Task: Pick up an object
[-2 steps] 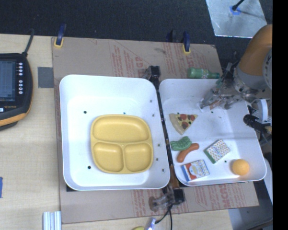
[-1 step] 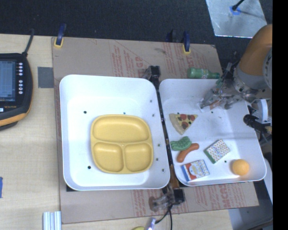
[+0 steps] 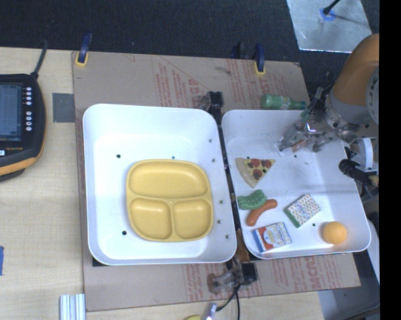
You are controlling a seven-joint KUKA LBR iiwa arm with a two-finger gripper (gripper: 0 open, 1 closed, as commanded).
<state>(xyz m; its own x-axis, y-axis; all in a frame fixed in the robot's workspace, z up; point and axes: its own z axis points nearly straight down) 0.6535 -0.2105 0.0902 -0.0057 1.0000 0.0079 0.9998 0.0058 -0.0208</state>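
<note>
The hand (image 3: 305,137) hovers low in the right bin's (image 3: 360,199) far corner, gripping nothing—whether its tips are spread or pressed together I cannot tell—while the pizza slice (image 3: 255,169), the nearest candidate, lies just nearer than it, apart from it.

Even bright overhead light — white bins (image 3: 153,122) glare, slightly soft focus.
</note>
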